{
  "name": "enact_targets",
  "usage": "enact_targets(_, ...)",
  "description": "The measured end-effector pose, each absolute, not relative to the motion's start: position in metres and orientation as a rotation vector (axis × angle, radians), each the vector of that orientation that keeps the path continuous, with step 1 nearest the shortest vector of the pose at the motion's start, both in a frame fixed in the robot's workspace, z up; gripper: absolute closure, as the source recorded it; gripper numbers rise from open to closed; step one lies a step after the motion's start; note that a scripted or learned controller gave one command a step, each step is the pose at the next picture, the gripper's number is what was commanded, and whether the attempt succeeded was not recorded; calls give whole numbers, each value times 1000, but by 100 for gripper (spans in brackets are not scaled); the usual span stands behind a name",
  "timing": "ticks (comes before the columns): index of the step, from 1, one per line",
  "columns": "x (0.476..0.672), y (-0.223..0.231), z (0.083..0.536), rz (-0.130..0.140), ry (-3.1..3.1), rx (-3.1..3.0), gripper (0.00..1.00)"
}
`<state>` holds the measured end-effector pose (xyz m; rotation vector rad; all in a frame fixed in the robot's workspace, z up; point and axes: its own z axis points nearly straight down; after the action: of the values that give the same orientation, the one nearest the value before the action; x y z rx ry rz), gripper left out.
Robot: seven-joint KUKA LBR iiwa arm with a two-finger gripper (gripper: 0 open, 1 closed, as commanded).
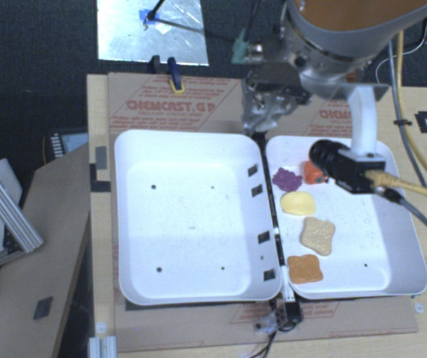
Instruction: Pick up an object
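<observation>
We cannot tell the state of the gripper [261, 118]: it hangs at the far end of the seam between the two bins as a blurred grey mass, and the wrist housing above it hides most of it. The arm [347, 13] is cut off by the top edge; we see the orange band and grey shell only in part. A black camera module [345, 165] on a white bracket sits over the right bin [399, 252] and covers part of a red-orange piece [314, 172], so its shape is not readable. The other candidate objects lie in a column along the left side of the right bin, near the seam: a purple piece [287, 177], a pale yellow piece [298, 203] below it, a tan bread-like slice [318, 236], and an orange-brown slice [305, 268] nearest the front. None is between any fingers we can see. The left bin [187, 215] shows only small dark specks on its floor. Both bins rest on a cardboard sheet [168, 104] with red printing, partly legible, on a wooden bench [57, 259]. Beyond lie dark carpet and a shiny foil-like square [153, 21]; yellow cables [414, 189] run off to the right, and an aluminium rail [1, 207] is cropped at the left.
</observation>
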<state>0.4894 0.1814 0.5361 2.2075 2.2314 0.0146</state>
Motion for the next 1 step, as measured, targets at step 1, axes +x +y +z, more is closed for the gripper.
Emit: enact_targets(1,494,230,535,5,2231,2212,100)
